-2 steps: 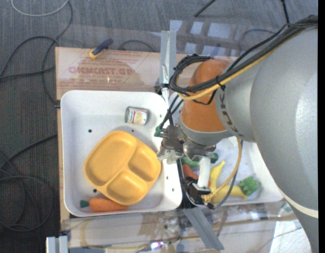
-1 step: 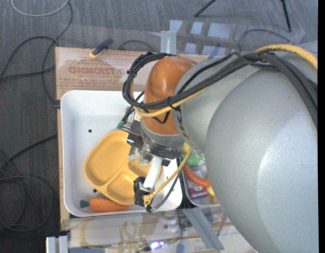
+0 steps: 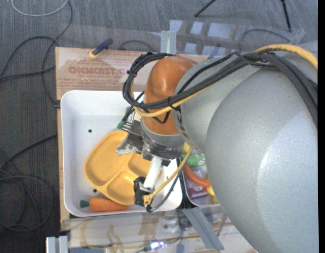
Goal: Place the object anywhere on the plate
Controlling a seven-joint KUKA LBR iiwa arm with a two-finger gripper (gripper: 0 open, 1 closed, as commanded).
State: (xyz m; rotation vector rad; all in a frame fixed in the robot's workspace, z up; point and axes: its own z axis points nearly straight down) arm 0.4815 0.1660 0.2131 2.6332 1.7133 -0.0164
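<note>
A yellow divided plate (image 3: pixel 101 165) lies tilted in the left white bin (image 3: pixel 72 136). An orange carrot (image 3: pixel 104 205) with a green stub rests on the bin floor just in front of the plate's near edge. My gripper (image 3: pixel 127 145) hangs over the plate's right part, below the orange wrist band (image 3: pixel 165 80). The wrist and its cables hide the gripper's tips. Something small and green (image 3: pixel 121 123) peeks out beside the wrist at the plate's far edge; I cannot make out what it is.
The arm's big grey body (image 3: pixel 262 152) covers most of the right bin, where some orange and red items (image 3: pixel 198 179) show. A brown cardboard sheet (image 3: pixel 94 73) lies behind the bins. Loose cables run from the wrist down to the left bin's front wall.
</note>
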